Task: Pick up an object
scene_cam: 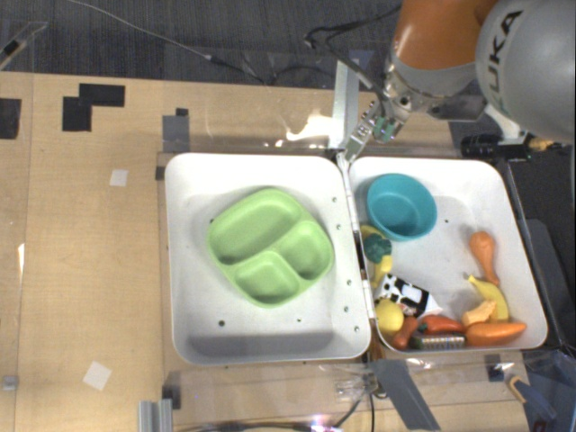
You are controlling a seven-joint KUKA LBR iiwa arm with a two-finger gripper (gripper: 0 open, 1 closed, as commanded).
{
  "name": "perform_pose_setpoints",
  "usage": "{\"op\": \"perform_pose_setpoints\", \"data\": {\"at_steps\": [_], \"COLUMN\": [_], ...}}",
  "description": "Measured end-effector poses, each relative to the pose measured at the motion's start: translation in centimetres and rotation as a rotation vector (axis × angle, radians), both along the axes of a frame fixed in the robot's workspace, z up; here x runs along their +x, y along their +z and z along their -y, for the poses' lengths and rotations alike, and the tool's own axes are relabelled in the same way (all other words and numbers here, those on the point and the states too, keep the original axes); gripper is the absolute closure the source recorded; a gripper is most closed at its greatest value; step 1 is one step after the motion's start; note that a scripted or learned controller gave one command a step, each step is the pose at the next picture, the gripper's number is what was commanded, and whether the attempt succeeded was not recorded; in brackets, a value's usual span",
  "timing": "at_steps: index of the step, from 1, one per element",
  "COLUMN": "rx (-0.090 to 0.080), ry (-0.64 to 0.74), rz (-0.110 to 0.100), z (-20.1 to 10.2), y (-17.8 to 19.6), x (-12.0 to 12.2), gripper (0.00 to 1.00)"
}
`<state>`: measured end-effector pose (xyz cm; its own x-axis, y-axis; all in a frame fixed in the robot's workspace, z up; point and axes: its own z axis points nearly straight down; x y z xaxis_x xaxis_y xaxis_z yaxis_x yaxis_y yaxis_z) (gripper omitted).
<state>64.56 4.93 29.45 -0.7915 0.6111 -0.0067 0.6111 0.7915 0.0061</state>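
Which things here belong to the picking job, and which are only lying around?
For the job: gripper; teal bowl; banana; carrot; yellow lemon; black-and-white toy, all in the right bin.

Just there: green divided plate in the left bin.

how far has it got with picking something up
Nothing looks done yet. The gripper hangs at the back edge of the bins, above the divider, with nothing visible in it. The blue bowl, banana and other toys lie in the right bin; the green tray sits in the left. Descent, grasp and lift all remain.
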Motion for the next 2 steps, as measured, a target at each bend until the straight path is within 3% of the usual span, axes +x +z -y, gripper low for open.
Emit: {"op": "perform_pose_setpoints", "data": {"at_steps": [2], "rx": [-0.001], "ry": [0.015], "rz": [0.021], "z": [-0.3], "y": [2.7], "x": [0.3], "gripper": [1.0]}}
